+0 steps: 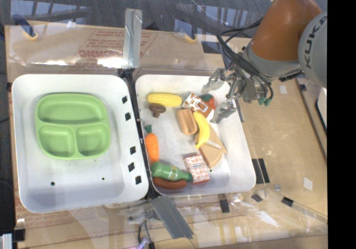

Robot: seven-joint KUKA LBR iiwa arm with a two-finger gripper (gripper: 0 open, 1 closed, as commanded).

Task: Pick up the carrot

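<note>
The robot's gripper (222, 98) hangs over the upper right part of the right bin (245, 156), its two fingers spread apart with nothing between them. The carrot (151, 146) lies well to the gripper's lower left — against the bin's left wall, just above a green bottle (169, 172), with a banana (202, 129) and a corn cob (164, 99) between them.

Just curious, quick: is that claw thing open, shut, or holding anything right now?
Gripper: open, nothing between its fingers, over the right bin's upper right corner. The carrot lies untouched by the bin's left wall.
</note>
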